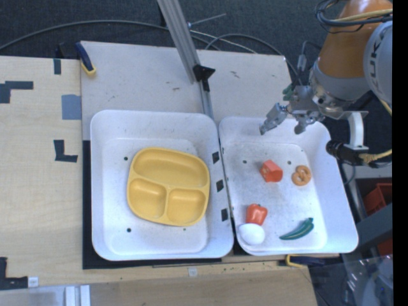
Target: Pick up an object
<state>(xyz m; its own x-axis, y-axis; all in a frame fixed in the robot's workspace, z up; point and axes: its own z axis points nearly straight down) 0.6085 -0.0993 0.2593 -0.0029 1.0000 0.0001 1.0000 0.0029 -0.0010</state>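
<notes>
The gripper hangs with fingers spread and empty over the right bin's far edge, poised above the red block lying just below, seemingly ready to descend.

Five small things lie in the right bin.
A red block and a brown pretzel lie side by side mid-bin; nearer the front edge, a red pepper touches a white egg, a green chili apart.
</notes>
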